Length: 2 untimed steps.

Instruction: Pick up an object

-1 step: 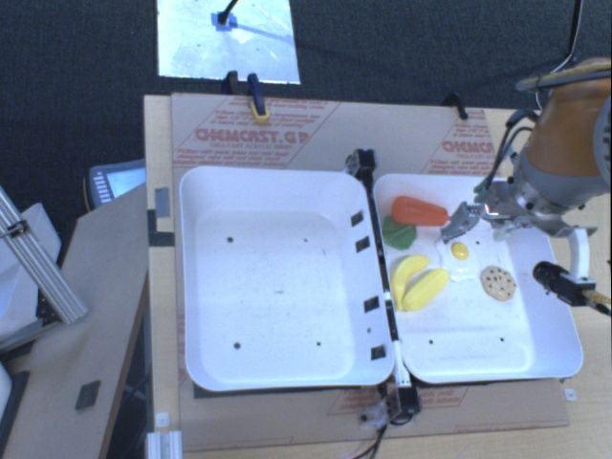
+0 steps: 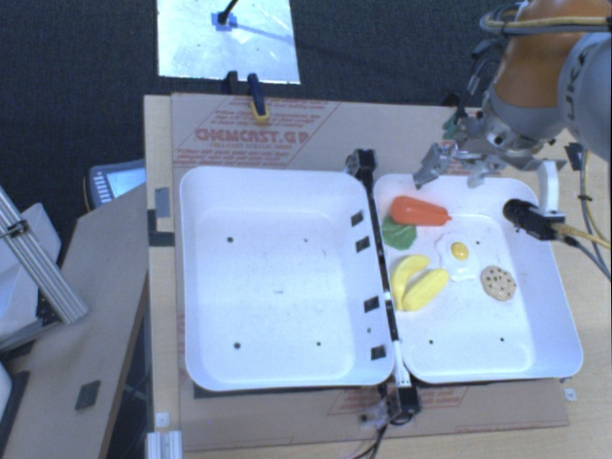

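A robotics lab is indicated: two white bins (image 2: 277, 275) are clamped onto a cardboard sheet (image 2: 287, 127) on a counter (image 2: 105, 285), cables (image 2: 583, 232) are run across, and dark fabric (image 2: 76, 46) is hung behind.

Printed text: red lettering "CHEMCAST GP" on the brown board (image 2: 287, 127) under the bins, at 12 o'clock of the left bin (image 2: 277, 275), inside a red diamond outline. Faint red print on the same board's 6 o'clock edge, too small to read. No other legible labels or numbers.
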Available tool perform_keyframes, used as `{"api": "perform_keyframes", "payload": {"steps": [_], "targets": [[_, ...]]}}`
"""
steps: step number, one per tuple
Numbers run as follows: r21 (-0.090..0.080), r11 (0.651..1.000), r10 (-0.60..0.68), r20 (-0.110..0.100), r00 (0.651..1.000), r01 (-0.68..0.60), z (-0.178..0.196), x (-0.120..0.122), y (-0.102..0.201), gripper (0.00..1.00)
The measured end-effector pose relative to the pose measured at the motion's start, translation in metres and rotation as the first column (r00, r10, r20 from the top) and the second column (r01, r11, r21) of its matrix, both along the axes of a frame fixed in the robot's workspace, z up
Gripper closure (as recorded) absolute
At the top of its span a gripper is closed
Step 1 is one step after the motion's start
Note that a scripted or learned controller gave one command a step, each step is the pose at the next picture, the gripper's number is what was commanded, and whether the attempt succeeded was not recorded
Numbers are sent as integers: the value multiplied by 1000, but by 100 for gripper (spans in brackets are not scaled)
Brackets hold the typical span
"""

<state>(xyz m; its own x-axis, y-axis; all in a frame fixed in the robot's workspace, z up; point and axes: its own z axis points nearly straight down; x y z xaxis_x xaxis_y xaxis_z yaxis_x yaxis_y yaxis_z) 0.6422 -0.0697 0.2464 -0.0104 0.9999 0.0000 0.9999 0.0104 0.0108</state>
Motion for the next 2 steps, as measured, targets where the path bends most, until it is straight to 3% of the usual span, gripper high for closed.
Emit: {"api": "perform_keyframes", "payload": {"steps": [1,2], "targets": [[1,1000,-1,-8,1000,1,-44,28,53,0],[0,1000,-3,-4,1000,3,-30,28,50,100]]}}
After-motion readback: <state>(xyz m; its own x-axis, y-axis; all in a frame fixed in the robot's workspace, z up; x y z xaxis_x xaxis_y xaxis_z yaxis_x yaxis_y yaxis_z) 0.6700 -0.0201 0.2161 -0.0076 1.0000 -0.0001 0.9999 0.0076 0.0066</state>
